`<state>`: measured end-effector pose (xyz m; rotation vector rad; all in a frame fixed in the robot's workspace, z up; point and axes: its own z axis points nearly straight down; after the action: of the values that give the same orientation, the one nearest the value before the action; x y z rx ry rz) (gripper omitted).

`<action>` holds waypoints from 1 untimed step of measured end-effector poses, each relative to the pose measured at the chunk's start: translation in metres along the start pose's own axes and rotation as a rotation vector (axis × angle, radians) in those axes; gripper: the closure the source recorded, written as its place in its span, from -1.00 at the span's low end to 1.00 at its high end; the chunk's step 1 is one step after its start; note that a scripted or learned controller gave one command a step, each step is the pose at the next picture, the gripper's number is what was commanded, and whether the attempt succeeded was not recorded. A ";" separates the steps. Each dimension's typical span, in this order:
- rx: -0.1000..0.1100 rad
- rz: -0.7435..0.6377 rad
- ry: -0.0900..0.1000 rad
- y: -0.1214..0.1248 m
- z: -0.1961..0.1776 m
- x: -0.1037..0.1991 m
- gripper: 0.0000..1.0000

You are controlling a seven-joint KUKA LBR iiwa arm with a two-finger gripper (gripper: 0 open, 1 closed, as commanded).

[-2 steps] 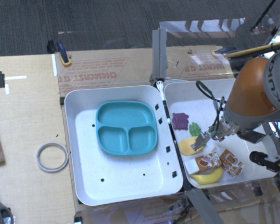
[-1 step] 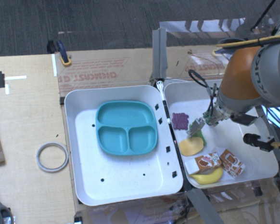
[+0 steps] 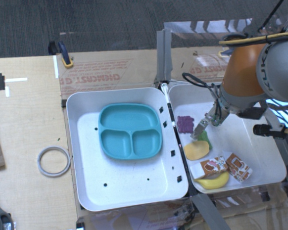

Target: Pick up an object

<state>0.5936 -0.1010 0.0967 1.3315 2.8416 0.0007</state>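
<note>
On the desk [image 3: 25,121] a tape ring [image 3: 54,161] lies left of the left bin [image 3: 85,191], which holds a teal divided plate [image 3: 130,131]. In the right bin [image 3: 267,171], the approach is in hand: the jaws [image 3: 201,130] hang between the purple piece [image 3: 185,124] and a yellow chip [image 3: 196,150], just above the chip. I cannot tell how far they are parted; nothing is visibly held. Next, I judge, comes a descent onto the chip.

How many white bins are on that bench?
2. The left bin holds a teal divided plate. The right bin holds small items, including a banana at its near edge, with the end effector above them.
</note>
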 end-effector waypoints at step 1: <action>0.000 -0.092 0.000 0.009 0.004 -0.002 -1.00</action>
<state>0.6017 -0.0973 0.0930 1.1988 2.8996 0.0001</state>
